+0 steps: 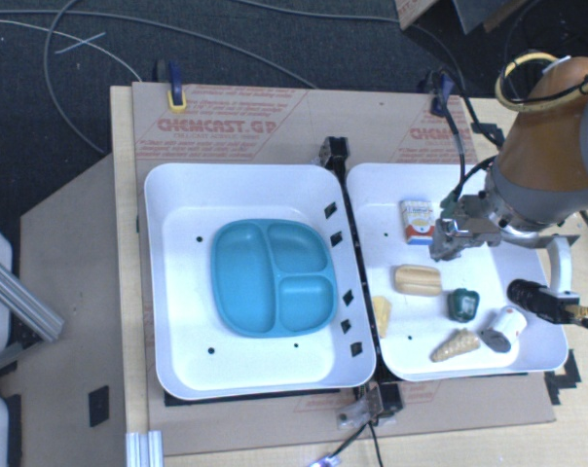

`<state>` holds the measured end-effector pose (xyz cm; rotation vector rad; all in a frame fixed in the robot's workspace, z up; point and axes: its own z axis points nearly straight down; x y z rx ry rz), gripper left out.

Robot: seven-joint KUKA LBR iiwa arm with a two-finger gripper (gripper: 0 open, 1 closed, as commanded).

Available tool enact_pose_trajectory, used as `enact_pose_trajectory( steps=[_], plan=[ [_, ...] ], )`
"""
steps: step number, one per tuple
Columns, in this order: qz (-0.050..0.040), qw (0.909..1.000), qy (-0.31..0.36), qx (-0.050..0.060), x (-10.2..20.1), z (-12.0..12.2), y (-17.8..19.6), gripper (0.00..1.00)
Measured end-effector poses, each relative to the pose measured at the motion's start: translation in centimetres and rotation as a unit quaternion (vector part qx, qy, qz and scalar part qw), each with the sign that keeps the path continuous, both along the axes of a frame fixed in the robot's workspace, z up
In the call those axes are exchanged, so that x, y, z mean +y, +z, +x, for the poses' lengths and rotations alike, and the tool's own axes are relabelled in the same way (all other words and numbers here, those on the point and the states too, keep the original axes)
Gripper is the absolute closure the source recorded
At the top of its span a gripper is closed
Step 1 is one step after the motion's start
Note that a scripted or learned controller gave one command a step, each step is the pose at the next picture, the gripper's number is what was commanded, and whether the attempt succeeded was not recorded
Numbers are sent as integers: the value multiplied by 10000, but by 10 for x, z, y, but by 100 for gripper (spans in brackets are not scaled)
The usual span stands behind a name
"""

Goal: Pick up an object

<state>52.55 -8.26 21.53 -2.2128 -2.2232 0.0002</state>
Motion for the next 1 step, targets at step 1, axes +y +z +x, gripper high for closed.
enact_pose_trajectory(
  steps=[1],
  plan=[
    [-1, 10000, 3, 0, 61, -16, 3, 100]
  ],
)
